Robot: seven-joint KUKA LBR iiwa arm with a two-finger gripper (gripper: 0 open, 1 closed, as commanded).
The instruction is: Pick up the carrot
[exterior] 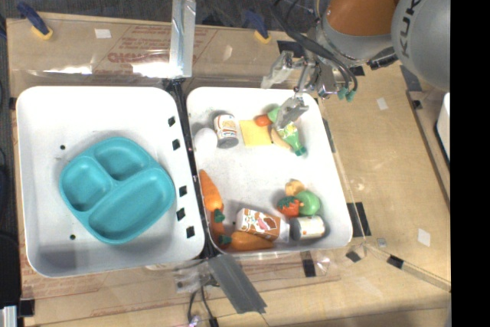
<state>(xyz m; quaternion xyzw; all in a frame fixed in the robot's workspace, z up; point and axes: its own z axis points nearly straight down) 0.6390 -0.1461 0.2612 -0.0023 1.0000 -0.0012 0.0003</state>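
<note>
We see the gripper (289, 112) at upper right of the right bin (333, 165), over a green toy (293, 140) | we cannot tell its grip state | carrot (210, 193) lies along that bin's left wall, lower centre | teal plate (116, 188) in left bin (31, 165).

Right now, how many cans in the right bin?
2. One small can stands near the right bin's far left, beside the yellow block. One can lies at the near right corner by the green toy. Clutter may hide more.
</note>
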